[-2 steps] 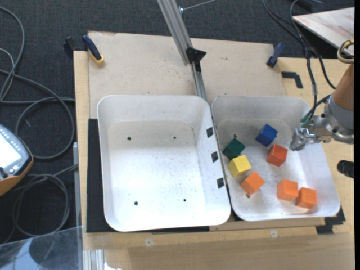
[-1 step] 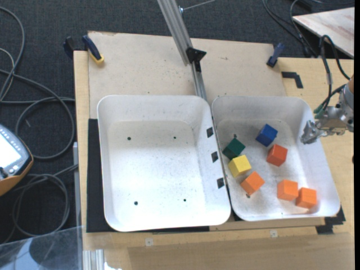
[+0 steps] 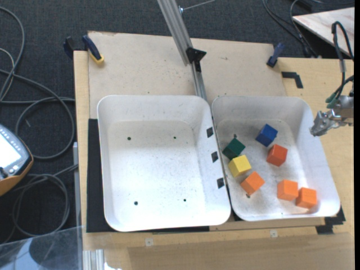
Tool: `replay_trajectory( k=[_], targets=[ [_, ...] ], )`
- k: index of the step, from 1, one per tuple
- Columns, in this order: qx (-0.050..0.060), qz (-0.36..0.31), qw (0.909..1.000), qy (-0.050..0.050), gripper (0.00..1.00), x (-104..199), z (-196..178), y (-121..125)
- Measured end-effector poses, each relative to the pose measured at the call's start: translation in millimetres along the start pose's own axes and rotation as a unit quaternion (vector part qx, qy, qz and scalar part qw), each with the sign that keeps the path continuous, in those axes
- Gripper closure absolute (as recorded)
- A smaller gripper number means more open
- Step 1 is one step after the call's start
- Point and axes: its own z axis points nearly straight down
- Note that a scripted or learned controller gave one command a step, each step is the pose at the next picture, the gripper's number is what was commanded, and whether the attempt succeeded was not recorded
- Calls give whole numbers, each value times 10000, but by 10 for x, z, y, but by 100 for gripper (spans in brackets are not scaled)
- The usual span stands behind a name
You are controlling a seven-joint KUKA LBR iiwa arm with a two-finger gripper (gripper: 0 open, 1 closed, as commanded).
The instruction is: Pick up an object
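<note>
Nearest to us in the right bin [image 3: 315, 151] we see two orange cubes touching each other: one [image 3: 307, 198] by the near right corner, the other [image 3: 287, 190] just to its left. Left of them sits a third orange cube [image 3: 252, 183], with a yellow cube [image 3: 239, 165] touching it on the far side. A little farther lie a dark green cube [image 3: 233, 148] by the bin's left wall and a red-orange cube [image 3: 277, 155] toward the right. Farthest of the blocks is a blue cube [image 3: 266, 135]. The left bin [image 3: 112, 111] stands beside the right one on the worktop [image 3: 140, 66]. At the right edge we find the claw [image 3: 323, 122] over the right bin's right rim, apart from every cube; we cannot tell how its jaws stand.
</note>
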Motion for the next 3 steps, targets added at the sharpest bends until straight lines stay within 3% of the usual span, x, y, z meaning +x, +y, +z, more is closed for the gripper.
replay_trajectory(
  k=[1,3],
  targets=[
    [5,-1,10000,4,100,-3,-361,19],
    [47,-26,10000,29,100,1119,-31,202]
  ],
)
